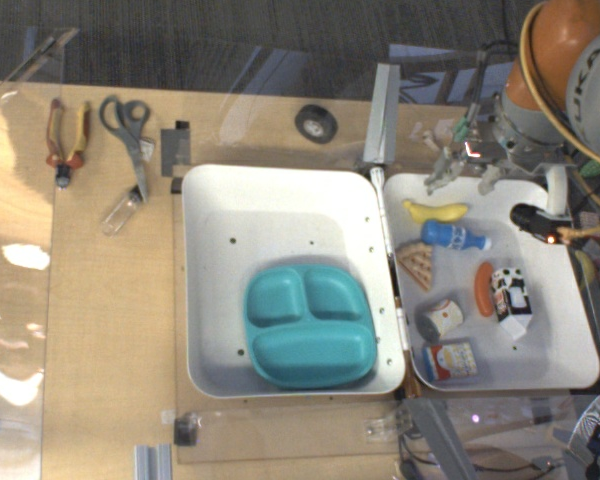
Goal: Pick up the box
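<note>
- The wooden table [100, 298] carries two shallow white bins side by side.
- The left bin [220, 218] holds a teal divided tray [308, 326], lying flat toward its near right part.
- The right bin [570, 358] holds the small things.
- The grey arm [570, 58], with its orange band, reaches in from the right and hangs over the far edge of the right bin.
- The gripper [467, 163] sits at that far edge, above the bin's far left corner and well apart from the box; whether it is wide or narrow I cannot tell, and nothing shows in it.
- The box [451, 361], red, blue and pale, lies flat at the near edge of the right bin, just beside a small white cup [443, 317].
- A blue bottle [454, 236] lies on its side below a yellow banana [435, 209].
- A black-and-white carton [511, 296] lies just beside an orange sausage-shaped piece [483, 288].
- A tan waffle-like wedge [416, 265] rests near the bin's left wall.
- On the bare table, far left: scissors [130, 133], red-handled pliers [66, 140] and a roll of black tape [316, 123].
</note>
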Available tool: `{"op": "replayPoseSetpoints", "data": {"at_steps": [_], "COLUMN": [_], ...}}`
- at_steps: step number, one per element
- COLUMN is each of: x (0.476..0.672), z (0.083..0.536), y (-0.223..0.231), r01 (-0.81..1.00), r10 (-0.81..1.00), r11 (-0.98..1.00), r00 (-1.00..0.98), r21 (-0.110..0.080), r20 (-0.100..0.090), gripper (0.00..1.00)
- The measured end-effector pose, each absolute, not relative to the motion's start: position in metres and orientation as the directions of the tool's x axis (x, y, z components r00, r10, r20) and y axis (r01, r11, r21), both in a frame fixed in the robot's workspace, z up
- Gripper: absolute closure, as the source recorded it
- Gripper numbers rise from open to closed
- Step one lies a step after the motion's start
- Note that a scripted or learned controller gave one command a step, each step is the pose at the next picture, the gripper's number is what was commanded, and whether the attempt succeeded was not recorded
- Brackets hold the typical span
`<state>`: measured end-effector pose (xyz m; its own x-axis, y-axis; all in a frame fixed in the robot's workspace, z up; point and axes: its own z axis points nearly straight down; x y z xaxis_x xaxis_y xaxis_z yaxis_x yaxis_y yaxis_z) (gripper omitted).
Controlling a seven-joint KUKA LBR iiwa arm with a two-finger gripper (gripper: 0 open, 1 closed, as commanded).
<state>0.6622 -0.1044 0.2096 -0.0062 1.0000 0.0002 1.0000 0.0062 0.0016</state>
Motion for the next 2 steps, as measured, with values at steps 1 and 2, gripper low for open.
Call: {"op": "replayPoseSetpoints", "data": {"at_steps": [1, 2], "x": [0.615, 0.597], "z": [0.145, 0.089], "y": [-0.164, -0.164], "r01": [1.0, 0.997], "r10": [1.0, 0.997], "r11": [-0.031, 0.073], "r00": [0.031, -0.073], "r21": [0.001, 0.012], "r20": [-0.001, -0.003], "gripper": [0.0, 0.0]}}
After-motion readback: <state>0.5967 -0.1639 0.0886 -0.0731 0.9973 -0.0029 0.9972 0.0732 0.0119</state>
